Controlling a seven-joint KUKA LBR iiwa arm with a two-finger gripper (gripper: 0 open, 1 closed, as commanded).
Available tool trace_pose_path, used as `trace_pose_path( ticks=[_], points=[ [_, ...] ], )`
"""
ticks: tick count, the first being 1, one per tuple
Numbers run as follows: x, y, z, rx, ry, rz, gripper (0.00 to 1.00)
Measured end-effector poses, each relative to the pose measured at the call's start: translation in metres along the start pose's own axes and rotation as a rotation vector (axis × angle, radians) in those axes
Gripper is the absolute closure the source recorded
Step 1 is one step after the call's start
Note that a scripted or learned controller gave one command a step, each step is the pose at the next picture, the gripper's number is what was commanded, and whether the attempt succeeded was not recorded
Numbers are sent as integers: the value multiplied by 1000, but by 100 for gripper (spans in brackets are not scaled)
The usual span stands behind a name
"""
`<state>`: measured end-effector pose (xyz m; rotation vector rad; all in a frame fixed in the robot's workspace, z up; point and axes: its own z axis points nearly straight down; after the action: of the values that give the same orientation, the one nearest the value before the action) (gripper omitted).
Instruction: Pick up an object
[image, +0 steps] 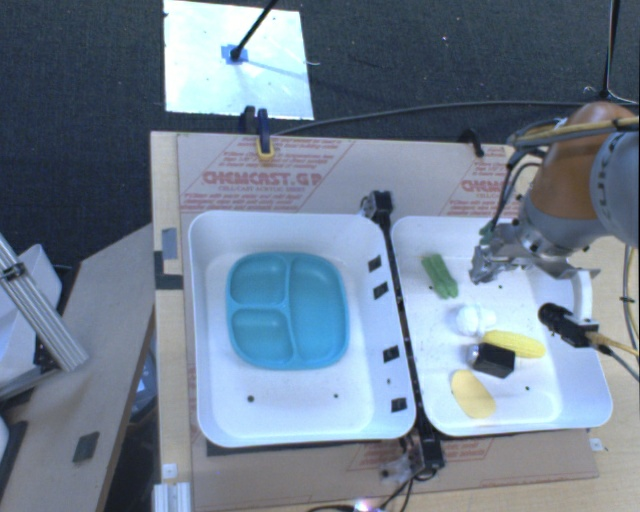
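The gripper (484, 268) is hovering over the right bin (560, 408); how it is set cannot be told. The green pod-shaped object (439, 276) is lying just beside it, toward the divider, with a white ball (468, 319) nearer the camera.

Green piece (438, 275), white ball (468, 319) flank open bin floor.

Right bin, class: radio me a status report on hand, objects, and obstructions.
Hand over right bin, nothing seen in its grip. Green piece nearest, beside it. White ball, yellow pieces, black block lie apart, nothing blocking.
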<state>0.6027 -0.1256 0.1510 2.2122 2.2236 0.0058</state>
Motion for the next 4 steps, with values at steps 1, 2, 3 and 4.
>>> trace_pose_path(
  ticks=[1,2,3,4],
  points=[
    [-6,11,-54,-2,-1,0,100],
    [-6,13,-100,-1,-1,-1,100],
    [38,-9,-104,5,2,-2,100],
    [91,-23,-89,7,2,-3,100]
  ],
)
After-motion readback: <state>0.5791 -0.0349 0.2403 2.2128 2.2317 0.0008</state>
